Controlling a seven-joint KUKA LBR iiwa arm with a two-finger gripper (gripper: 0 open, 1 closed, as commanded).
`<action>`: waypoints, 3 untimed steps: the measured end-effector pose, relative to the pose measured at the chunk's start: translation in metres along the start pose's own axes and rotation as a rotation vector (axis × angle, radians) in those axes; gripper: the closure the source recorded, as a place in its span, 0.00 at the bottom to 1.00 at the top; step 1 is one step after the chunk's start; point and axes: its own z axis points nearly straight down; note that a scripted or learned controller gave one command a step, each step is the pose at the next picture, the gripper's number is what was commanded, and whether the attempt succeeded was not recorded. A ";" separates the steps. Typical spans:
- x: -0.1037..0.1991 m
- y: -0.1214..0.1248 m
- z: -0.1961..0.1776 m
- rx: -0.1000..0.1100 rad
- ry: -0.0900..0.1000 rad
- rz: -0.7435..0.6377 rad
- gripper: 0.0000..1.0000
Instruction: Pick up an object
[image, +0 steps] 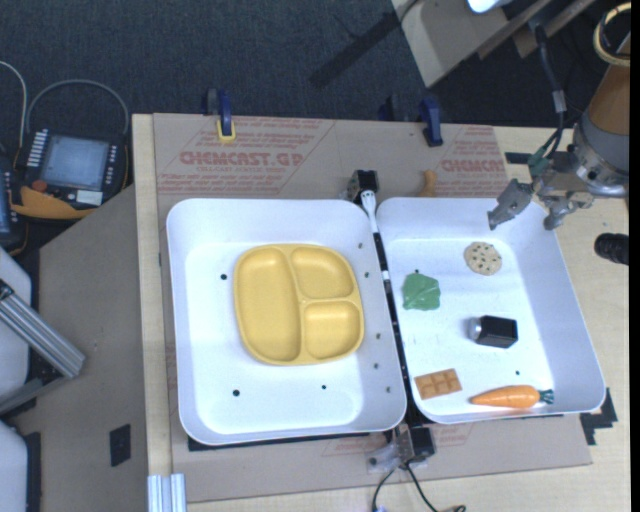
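Observation:
The right bin (560, 300) holds a round chocolate-chip cookie (483, 259), a green leafy piece (421, 292), a small black block (495, 331), a brown waffle-like cracker (437, 383) and an orange carrot (510, 397). My gripper (529, 208) hangs over the bin's far right corner, above and to the right of the cookie. Its two fingers (507, 206) are spread apart with nothing between them.
The left bin (200, 380) carries a yellow divided plate (298, 301). Clamps (225, 118) pin the cardboard sheet at the back edge. A handheld control pendant (72, 165) lies off the bench at the far left.

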 end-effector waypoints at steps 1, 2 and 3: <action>0.001 0.002 -0.008 -0.013 -0.003 -0.003 0.00; 0.000 -0.007 0.046 -0.008 -0.001 -0.002 0.00; -0.005 -0.009 0.091 -0.007 -0.001 -0.002 0.00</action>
